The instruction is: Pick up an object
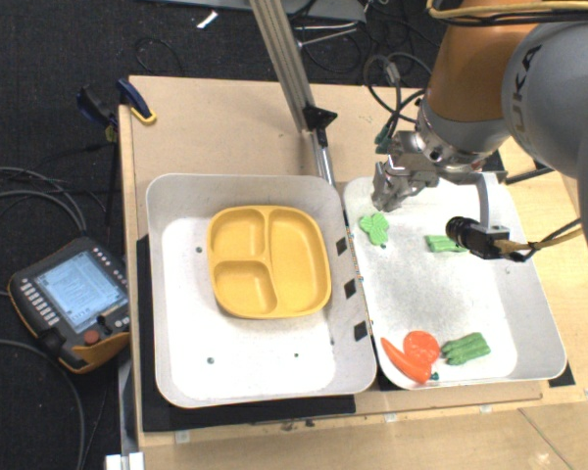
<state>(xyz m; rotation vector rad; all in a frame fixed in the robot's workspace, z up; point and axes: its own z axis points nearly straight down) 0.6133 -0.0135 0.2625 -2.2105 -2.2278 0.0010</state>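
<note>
My gripper (390, 196) hangs over the far left corner of the right bin (529, 302), just above and slightly right of a small green toy (374, 228) that lies on the bin floor. A second small green piece (439, 244) rests to the right of it, by a black fitting (473, 236) on the arm. At the near edge of the same bin lie a red tomato-like toy (421, 346), an orange carrot-like piece (402, 361) and a green ridged piece (466, 349). I see nothing held in the gripper.
A yellow divided plate (269, 261) lies in the left bin (176, 341). A slanted metal pole (286, 57) ends at the bins' far junction. A teach pendant (73, 302) sits off the bench to the left, among cables.
</note>
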